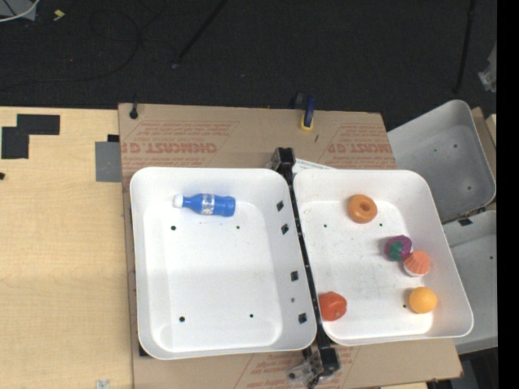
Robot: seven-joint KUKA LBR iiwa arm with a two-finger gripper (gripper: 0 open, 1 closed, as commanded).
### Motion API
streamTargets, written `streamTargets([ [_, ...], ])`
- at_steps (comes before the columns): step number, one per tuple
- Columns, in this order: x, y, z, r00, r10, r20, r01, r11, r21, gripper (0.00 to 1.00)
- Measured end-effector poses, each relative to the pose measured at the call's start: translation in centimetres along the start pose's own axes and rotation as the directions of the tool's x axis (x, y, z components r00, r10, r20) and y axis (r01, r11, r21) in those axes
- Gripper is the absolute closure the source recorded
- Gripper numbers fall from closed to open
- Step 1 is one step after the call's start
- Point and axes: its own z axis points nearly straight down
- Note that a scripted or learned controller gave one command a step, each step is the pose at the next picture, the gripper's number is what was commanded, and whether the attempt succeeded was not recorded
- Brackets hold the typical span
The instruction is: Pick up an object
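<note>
Evidently pick not yet started; nothing lifted. Blue bottle [205, 205] seen lying in left bin [154, 331]; orange ring [362, 209], red piece [332, 305], small fruits in right bin [454, 314]. Gripper state cannot be told. Next: target to be chosen, descent made.

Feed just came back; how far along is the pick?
Nothing looks picked. The blue plastic bottle lies in the left white bin; the orange ring, purple-green toy, red piece and orange ball rest in the right bin. The whole grasp remains.

A robot lab: clamped white bins [211, 343] on a cardboard-covered bench [243, 132].
</note>
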Motion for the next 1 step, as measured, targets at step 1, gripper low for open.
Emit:
streamTargets([
  [1,-3.86,1.34,0.0,1.0,0.001,0.003,-0.001,1.0,-0.003,1.0],
])
